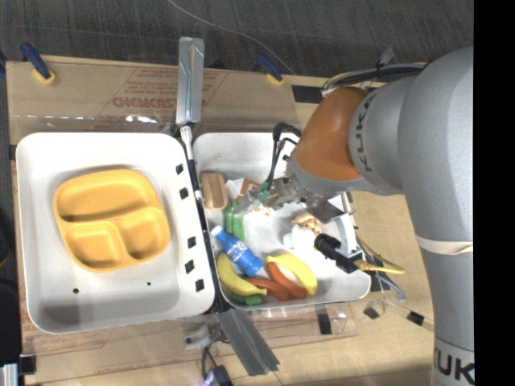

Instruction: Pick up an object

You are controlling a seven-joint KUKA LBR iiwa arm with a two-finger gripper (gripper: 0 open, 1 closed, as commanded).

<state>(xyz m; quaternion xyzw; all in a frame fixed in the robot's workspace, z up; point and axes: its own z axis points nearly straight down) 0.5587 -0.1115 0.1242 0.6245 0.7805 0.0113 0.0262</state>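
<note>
The right bin (241, 145) holds a jumble of toy food: a tan bread-like block (213, 189), a green item (232, 217), a blue bottle (236, 251), two yellow bananas (296, 270) and a red-orange sausage (283, 277). My gripper (278, 193) hangs low over the bin's middle, just right of the green item, under the orange wrist band (328, 139). Its tips are lost among the clutter and the arm's own bulk. A pale object (304, 223) lies just right of the gripper.
The left bin (36, 215) carries a yellow compartment tray (111, 215). A metal divider bar (190, 83) stands between the bins at the back. The grey arm (426, 167) covers the bench's right side. Blue clamps (39, 63) hold the cardboard at the back.
</note>
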